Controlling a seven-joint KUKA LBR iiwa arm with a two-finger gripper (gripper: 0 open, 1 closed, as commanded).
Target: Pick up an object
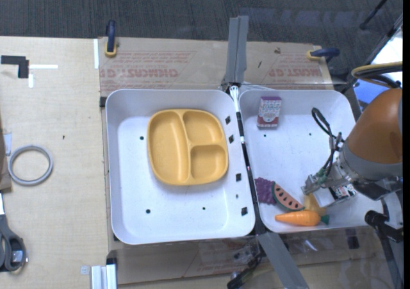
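In the right bin (291, 147) lie several toy foods. An orange carrot (298, 218) rests along the front wall. A watermelon slice (286, 198) and a purple grape bunch (264, 188) sit just left of it. A small red and white carton (270, 112) stands near the bin's back wall. My gripper (322, 189) hangs low over the bin's front right corner, just above and right of the carrot, next to a yellow piece (312, 202) partly hidden under it. The grey arm with its orange band (379, 134) comes in from the right.
The left bin (125, 172) holds a yellow divided plate (188, 147). On the wooden bench to the left lie a roll of tape (28, 165) and scissors (10, 249). Clamps (111, 39) hold cardboard behind the bins. A black cable (323, 124) loops over the right bin.
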